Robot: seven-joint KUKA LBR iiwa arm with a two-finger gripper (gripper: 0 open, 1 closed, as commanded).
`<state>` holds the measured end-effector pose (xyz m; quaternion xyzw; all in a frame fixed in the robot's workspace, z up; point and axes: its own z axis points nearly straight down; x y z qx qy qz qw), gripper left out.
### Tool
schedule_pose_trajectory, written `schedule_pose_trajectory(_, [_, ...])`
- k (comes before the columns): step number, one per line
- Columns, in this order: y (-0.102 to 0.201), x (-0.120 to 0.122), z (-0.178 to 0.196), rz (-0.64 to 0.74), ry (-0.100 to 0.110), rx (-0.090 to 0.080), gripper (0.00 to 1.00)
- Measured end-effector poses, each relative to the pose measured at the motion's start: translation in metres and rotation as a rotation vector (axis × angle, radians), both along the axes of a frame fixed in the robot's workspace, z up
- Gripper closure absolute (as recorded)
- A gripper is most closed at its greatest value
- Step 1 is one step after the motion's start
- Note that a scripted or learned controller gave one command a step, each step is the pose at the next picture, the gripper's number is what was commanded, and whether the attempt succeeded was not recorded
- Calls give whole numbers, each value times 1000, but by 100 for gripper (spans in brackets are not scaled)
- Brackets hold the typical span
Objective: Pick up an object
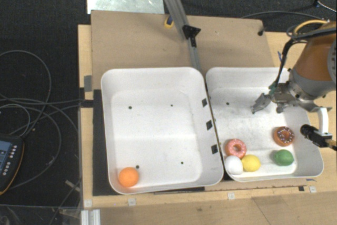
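Leftmost, the left bin (152, 79) holds an orange ball (128, 177) near its front left corner, resting on the white floor. Next, the right bin (237, 79) carries a cluster along its front edge: a white ball (234, 165) in the front left corner, touching a yellow ball (251, 163) beside it, with a pink frosted doughnut (236, 148) just behind both. Further right lie a green ball (283, 157) and, behind it, a brown doughnut (284, 136). Above the middle of this bin hangs the gripper (269, 103), its two fingers spread apart with nothing between them, clear of every object. The arm (315, 63), grey with an orange band, enters from the right.
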<state>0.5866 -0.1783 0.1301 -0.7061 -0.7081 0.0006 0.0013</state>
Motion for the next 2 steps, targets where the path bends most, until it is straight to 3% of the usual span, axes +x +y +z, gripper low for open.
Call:
schedule_pose_trajectory(1, [-1, 2, 14, 0, -6, -2, 100])
schedule_pose_trajectory(2, [-1, 4, 57, 1, -9, -3, 100])
